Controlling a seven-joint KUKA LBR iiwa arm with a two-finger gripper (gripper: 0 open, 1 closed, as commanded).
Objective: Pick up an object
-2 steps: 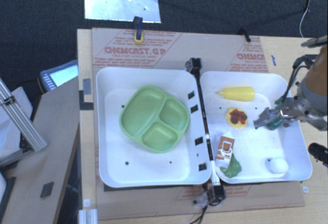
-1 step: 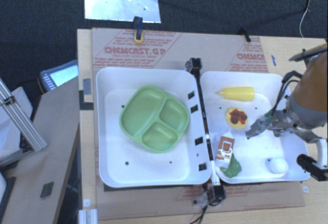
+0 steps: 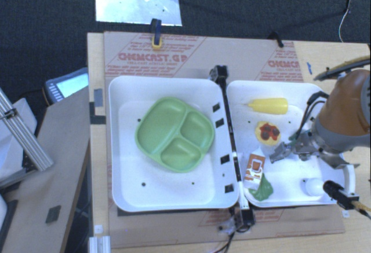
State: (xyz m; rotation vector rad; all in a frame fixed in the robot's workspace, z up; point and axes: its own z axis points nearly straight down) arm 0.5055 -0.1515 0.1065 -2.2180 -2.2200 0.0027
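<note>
Right bin (image 3: 290, 91) w/ arm's jaws (image 3: 282, 152) low beside red-yellow disc (image 3: 268, 132) — open/closed unclear — wrist partly cut off.

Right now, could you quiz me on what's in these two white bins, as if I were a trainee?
1. True or false: the green divided plate lies in the left bin.
2. Which item lies nearest the right bin's far wall? A) yellow piece B) green leaf-like piece C) white round thing
3. Fill in: the arm's hand is over the ____ bin.

Key: 1 true; 2 A; 3 right.
</note>
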